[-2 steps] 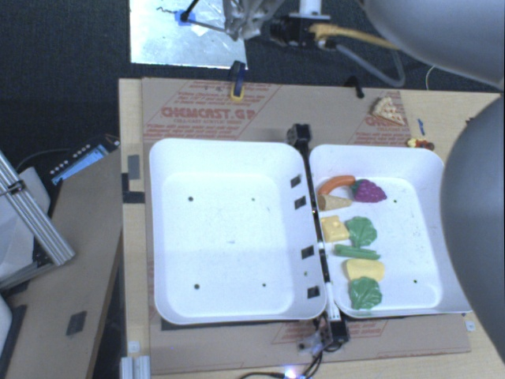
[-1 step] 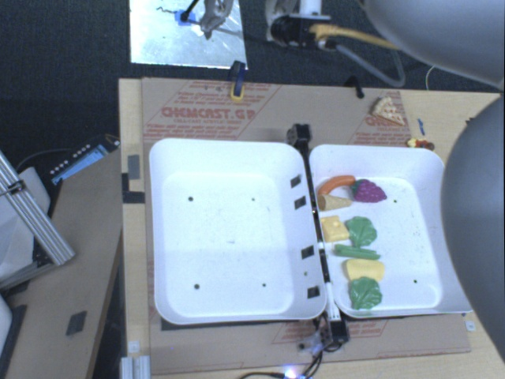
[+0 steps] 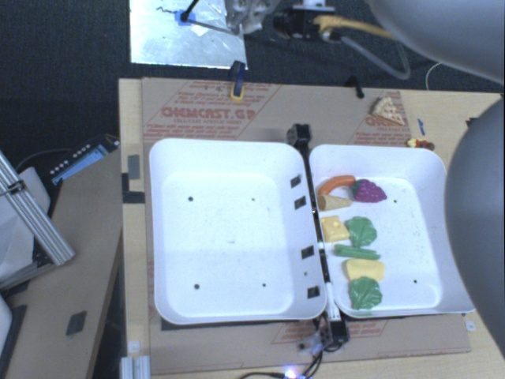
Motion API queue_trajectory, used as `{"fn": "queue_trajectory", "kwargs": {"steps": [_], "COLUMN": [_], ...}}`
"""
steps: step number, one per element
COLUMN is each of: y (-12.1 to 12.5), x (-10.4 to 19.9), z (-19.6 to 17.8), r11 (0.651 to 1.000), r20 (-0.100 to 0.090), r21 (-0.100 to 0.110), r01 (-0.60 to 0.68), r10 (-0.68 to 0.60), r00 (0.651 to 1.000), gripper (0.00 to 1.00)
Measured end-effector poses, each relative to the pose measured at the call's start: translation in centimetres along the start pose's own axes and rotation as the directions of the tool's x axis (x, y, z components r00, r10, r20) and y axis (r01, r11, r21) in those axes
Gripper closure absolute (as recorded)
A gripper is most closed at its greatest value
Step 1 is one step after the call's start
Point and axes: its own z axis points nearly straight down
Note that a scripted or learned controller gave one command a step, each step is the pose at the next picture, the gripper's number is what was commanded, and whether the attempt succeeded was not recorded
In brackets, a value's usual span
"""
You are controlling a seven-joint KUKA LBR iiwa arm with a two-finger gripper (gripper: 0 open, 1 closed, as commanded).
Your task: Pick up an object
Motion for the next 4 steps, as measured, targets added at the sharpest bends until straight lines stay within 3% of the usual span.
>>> {"fn": "queue_trajectory", "kwargs": {"steps": [1,2,3,4], "y": [0.0,0.0,-16.1,-11.6], "x": [0.0,0.0,0.2,-0.6], "z": [0.1,-1.1,5.9,-0.6], "r11": [1.000,1.000,1.000,1.000], "r20": [0.000,-0.001,0.004,-0.001], "r21": [0.001,-0.002,0.018,-0.003], "r01": [0.001,0.005,-0.005,-0.014], "r10": [-0.001,-0.005,0.004,0.014], "r00": [1.000,1.000,1.000,1.000], "gripper": [0.00,1.00,1.00,1.00]}}
